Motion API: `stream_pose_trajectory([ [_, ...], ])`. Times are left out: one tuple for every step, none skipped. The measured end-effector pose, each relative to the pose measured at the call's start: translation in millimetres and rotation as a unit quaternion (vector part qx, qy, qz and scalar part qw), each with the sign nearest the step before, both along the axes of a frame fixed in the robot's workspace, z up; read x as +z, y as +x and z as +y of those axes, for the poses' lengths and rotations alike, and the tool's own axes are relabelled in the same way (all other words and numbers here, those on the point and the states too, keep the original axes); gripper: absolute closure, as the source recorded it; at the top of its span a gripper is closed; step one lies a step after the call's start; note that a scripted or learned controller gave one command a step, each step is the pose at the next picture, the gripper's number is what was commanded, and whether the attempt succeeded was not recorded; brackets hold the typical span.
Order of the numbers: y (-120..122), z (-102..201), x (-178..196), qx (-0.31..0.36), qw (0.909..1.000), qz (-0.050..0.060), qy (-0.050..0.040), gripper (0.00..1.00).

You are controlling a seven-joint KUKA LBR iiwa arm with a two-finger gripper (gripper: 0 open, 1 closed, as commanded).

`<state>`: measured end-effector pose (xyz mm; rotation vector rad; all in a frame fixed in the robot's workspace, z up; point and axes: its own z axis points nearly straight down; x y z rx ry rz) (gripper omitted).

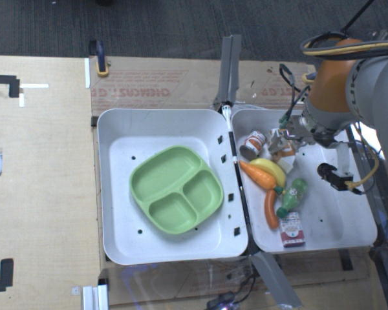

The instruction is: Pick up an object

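The right bin [336, 228] holds a small can [252, 144] at its back left, a yellow banana [269, 168], an orange carrot [257, 174], a second orange piece [271, 210], a green bottle [291, 196] and a red-and-white packet [291, 230]. My gripper [282, 142] hangs low over the back of this bin, just right of the can and above the banana. An orange-brown item sits right at the gripper's tip, but the grip itself is hidden.
The left bin [116, 173] carries a light green divided plate [176, 189]. A grey divider post [229, 70] rises between the bins at the back. Black cables [339, 176] hang off the arm over the right bin. Bare bench lies to the left.
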<state>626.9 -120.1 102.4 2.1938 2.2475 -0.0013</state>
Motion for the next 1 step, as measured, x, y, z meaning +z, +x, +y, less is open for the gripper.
stream_pose_trajectory([
  [18.8, 33.6, 89.7, -0.071, 0.9975, 0.000, -0.0001, 1.00],
])
